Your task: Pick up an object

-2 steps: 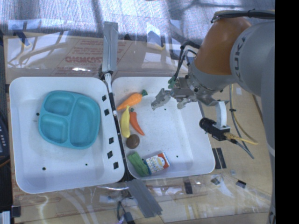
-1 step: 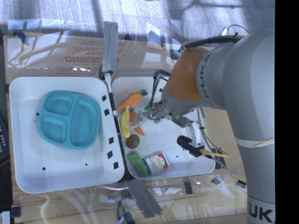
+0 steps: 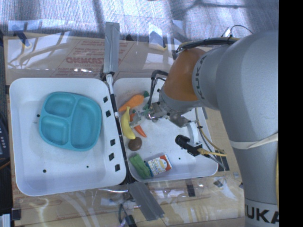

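The right bin (image 3: 199, 167) holds several toy foods along its left side. An orange carrot (image 3: 132, 101) lies at the top, a yellow banana (image 3: 126, 124) runs down beside the wall, and a small orange piece (image 3: 140, 131) sits next to it. Below them are a brown round item (image 3: 135, 144), a green item (image 3: 139, 166) and a small printed carton (image 3: 159, 164). My gripper (image 3: 141, 113) reaches down low into this cluster, between the carrot and the banana. Its tip is tangled among the items, and whether anything sits in it cannot be seen.
The left bin (image 3: 23, 164) carries a teal divided plate (image 3: 71, 120). A ridge with black clips (image 3: 112, 126) separates the two bins. The grey arm and its orange band (image 3: 182, 79) cover the right bin's upper right. A black fitting with a yellow cable (image 3: 189, 146) hangs over the bin floor.
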Motion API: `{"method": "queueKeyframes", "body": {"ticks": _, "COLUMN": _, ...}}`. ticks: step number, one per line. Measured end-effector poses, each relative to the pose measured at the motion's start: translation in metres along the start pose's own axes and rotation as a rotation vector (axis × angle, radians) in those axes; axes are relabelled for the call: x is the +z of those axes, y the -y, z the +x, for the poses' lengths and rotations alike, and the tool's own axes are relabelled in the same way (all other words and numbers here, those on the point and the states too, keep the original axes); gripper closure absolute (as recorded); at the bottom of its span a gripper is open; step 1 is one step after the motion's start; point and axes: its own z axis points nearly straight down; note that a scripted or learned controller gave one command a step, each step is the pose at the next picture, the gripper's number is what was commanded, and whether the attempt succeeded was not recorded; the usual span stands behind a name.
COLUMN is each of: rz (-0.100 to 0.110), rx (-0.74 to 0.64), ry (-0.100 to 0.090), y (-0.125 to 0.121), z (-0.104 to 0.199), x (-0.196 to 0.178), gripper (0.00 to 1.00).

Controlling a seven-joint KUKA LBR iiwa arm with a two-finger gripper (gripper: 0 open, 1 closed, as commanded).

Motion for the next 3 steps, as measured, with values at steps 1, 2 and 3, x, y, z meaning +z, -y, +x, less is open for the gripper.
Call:
{"method": "queueKeyframes", "body": {"ticks": 1, "rz": 0.002, "rx": -0.004, "ry": 0.0, "y": 0.0, "z": 0.0, "x": -0.009, "gripper": 1.0}}
{"method": "queueKeyframes", "body": {"ticks": 2, "rz": 0.0, "rx": -0.051, "ry": -0.001, "y": 0.024, "z": 0.027, "x": -0.179, "gripper": 1.0}}
{"method": "queueKeyframes", "body": {"ticks": 3, "rz": 0.004, "rx": -0.24, "ry": -0.003, "y": -0.07, "z": 0.038, "x": -0.138, "gripper": 1.0}}
